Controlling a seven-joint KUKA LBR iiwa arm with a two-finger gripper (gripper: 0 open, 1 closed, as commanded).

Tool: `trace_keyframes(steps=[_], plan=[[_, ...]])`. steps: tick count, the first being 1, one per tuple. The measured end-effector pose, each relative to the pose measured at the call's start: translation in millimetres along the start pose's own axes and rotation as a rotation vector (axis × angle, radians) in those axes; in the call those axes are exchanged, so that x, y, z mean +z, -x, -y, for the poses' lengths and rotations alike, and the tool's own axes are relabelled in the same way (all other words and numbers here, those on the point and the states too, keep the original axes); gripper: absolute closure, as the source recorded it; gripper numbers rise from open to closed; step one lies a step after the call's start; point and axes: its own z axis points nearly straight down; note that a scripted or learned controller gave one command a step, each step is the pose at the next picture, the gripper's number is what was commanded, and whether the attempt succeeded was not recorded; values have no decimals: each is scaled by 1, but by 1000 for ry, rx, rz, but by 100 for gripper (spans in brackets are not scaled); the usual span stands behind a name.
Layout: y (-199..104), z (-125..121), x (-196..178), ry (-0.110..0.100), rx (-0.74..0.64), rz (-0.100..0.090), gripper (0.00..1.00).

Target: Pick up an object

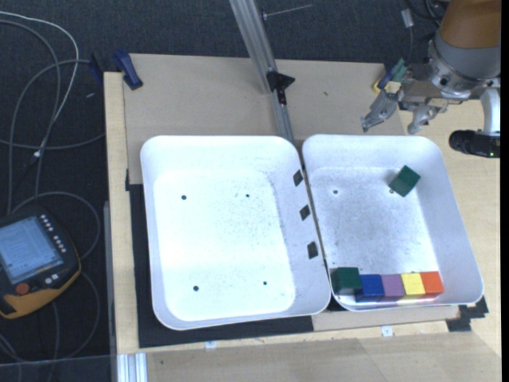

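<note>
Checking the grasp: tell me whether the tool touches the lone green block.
Apart. The camera view shows the tool hanging beyond the bin's far rim, bare white floor separating it from the green block.

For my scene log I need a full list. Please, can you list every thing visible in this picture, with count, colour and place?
bins: 2, white, side by side on the bench; left bin, right bin
loose block: 1, dark green, upper part of right bin
row of blocks: 5, along near wall of right bin: green, blue, purple, yellow, orange
clips: 3, black, on the edge between the bins
metal pole: 1, grey, behind the bins
handheld control pad: 1, orange and grey, floor at left
cables: several, white, floor at left
arm: 1, grey with orange band, upper right
gripper: 1, open, above the bench beyond the right bin
</note>
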Motion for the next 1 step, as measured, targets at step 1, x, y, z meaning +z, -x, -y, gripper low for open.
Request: trace_keyframes(steps=[1], plan=[[73, 69, 54, -7, 10, 1, 0]])
